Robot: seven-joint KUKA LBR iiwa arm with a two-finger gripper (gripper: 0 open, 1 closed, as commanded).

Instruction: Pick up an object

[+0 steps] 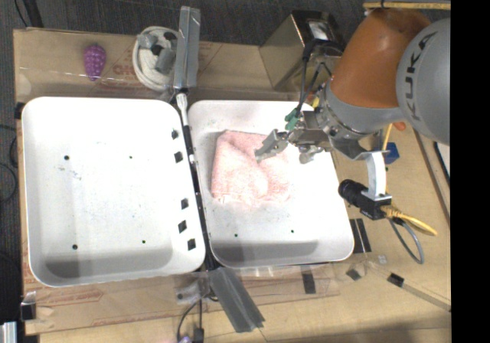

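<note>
A crumpled pink cloth (246, 171) lies in the right white bin (321, 234), toward its left and middle. My gripper (287, 148) hangs over the cloth's upper right part, with its metal fingers (267, 147) spread apart and nothing between them. The arm with its orange band comes in from the upper right.
The left white bin (99, 188) stands beside the right one, with a dark divider rail (187, 173) between them. On the bench behind the bins rest a purple grape-like object (94, 60) and a white coiled item (155, 54). A metal box (295, 41) stands behind the right bin.
</note>
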